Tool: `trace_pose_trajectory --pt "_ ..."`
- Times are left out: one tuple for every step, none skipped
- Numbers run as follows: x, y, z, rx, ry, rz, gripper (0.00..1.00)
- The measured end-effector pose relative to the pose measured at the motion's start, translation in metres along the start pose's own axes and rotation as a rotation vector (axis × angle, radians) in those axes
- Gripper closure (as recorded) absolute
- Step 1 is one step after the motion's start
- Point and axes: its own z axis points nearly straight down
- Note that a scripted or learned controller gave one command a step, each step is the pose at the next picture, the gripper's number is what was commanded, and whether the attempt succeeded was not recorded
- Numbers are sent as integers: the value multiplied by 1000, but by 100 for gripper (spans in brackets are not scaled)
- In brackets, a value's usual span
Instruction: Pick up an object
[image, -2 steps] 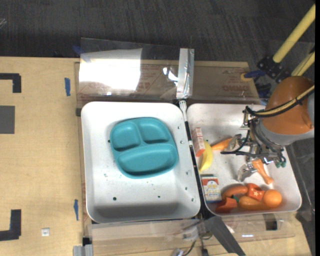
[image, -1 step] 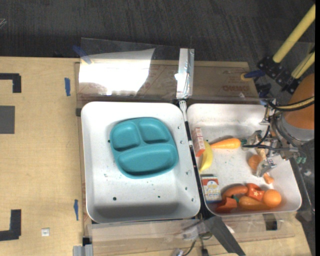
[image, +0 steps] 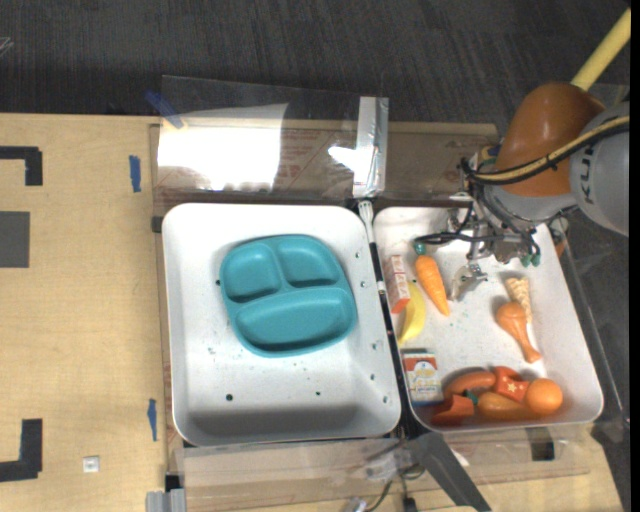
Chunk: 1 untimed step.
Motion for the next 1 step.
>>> trace_pose_trajectory --pt "20 42 -1 2 -1 141 0"
